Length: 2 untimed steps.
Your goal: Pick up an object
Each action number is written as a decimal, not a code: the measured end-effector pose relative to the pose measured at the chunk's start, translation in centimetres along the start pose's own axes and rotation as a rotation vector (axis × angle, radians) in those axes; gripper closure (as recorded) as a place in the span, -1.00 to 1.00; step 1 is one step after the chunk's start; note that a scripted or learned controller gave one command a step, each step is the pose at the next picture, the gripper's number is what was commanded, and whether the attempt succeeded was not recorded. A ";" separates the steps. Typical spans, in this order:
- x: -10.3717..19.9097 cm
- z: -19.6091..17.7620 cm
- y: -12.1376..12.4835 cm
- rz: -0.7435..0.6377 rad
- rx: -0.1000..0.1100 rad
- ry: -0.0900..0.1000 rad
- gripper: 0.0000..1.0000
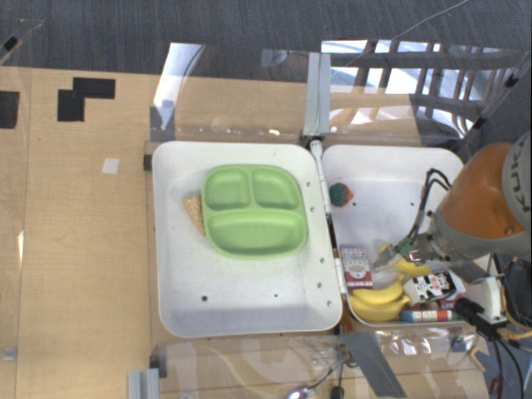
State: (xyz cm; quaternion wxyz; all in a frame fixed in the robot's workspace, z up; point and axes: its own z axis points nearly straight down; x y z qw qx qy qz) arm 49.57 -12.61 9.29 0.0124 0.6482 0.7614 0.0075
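At the right bin's (391, 166) near edge lie yellow bananas (381, 299), a small red-and-white carton (356, 265) and a marker (432, 314), with the gripper (397, 254) low just above the bananas. How its jaws stand I cannot tell. Farther back sits a small green-and-red ball (339, 194), and the left bin (241, 310) holds a green divided plate (253, 210).
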 end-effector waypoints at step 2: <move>4.9 -14.6 2.2 0.054 0.021 0.007 1.00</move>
